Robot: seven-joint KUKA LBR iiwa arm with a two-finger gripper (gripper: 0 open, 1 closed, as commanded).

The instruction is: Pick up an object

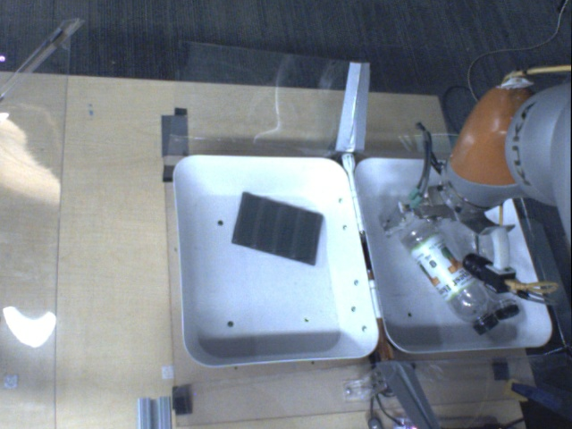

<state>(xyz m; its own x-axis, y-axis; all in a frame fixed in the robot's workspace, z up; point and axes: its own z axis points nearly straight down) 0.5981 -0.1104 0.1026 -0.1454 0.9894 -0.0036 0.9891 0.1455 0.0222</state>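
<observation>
Right bin (393, 324), near edge: bare white floor toward the near left corner; no clutter there to foul a descent.
Bottle (441, 266): clear plastic with a pale printed label; lying on its side, slantwise, from close to the near right corner of the right bin up toward its middle; likeliest thing to pick, judged by its place under the gripper; round and slick, so prone to roll or slip out of a pinch.
Gripper (418, 207): low over the far end of the bottle, at or just above it; not to be told whether released or clenched; no grasp on the bottle visible.
Grasp on the bottle: best taken across the narrow width, square to the long axis; over the labelled middle rather than the far end; closing only once seated well down on either side.
Lift of the bottle: straight up and slow; clear of the right bin's walls before any sideways travel.
Left bin (268, 315): beside the right bin, rims close along the shared edge.
Dark slab (277, 228): flat, rectangular, slightly askew; in the far half of the left bin; well apart from the gripper; flush on the floor, hence hard to pinch; the poorer choice.
Arm (536, 141): grey, with orange band (483, 146) above the wrist; over the far right corner of the right bin.
</observation>
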